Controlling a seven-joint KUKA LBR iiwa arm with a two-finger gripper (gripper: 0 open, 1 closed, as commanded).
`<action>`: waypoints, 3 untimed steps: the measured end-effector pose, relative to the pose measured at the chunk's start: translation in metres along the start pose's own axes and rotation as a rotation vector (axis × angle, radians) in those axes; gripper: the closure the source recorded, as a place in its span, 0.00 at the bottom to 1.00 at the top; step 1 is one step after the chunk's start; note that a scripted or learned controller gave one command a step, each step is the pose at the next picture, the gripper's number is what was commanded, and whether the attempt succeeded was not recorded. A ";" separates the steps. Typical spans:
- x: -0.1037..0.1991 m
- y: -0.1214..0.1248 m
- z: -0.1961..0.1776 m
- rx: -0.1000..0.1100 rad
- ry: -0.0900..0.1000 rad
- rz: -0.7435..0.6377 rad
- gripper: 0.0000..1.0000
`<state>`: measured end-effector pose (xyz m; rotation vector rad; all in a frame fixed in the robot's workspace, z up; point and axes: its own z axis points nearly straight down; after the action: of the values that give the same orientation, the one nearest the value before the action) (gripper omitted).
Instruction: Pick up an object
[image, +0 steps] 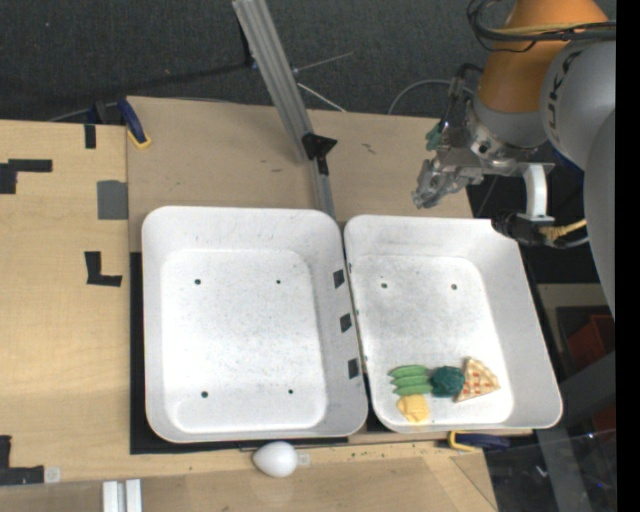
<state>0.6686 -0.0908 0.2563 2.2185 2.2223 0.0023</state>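
In the right bin (520, 300), near its front edge, lie several small toy foods close together: a green pea pod (407, 376), a dark green broccoli (447, 380), a yellow piece (414, 407) and a pizza slice (479, 380). My gripper (432, 193) hangs above the bench just behind the right bin's back rim, far from the toys, with nothing visible between its fingers. The grey arm with its orange band (545, 20) reaches in from the upper right.
The left bin (160, 300) stands beside the right one. A white egg-shaped object (276, 459) lies on the bench in front of the left bin. A slanted metal bar (285, 90) rises behind the bins. Cables trail near the wrist.
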 end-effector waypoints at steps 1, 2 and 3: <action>0.054 -0.028 -0.001 0.005 0.002 -0.004 1.00; 0.098 -0.061 0.005 0.006 0.001 -0.003 1.00; 0.143 -0.097 0.003 0.007 0.002 -0.004 1.00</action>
<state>0.5712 0.0519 0.2533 2.2180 2.2313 -0.0036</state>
